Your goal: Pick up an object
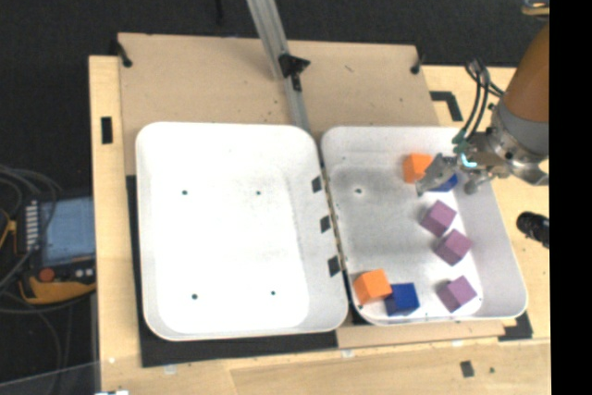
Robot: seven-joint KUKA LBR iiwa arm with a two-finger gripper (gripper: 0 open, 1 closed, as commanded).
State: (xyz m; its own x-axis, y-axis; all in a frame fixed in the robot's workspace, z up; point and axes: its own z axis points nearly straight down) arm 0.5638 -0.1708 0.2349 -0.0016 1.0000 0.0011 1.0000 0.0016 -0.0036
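Along the right side of the worktop (106,199), the right bin (370,227) holds all the loose pieces, and most sit toward its outer and lower rims. Three purple blocks run down its right part: one (438,217) in the middle, another (452,247) just below it, and a third (457,292) near the lower right corner. An orange block (373,285) and a blue block (402,299) lie touching or nearly so by the lower rim. That bin's centre and left part are bare white floor, giving open room there. Beside it, the left bin (231,227) shows a wide bare floor, and the two bins meet along a shared edge with small dark clips.

At the upper right of the right bin, the end effector (446,177) hangs over the floor, its fingers spread with a gap between the tips. A second orange block (416,166) lies just to its left, close to one fingertip, and a second blue block (448,184) shows partly beneath the fingers. Whether anything is pinched between them cannot be told. A slanted metal rail (264,14) crosses the back of the worktop, well apart from the arm.
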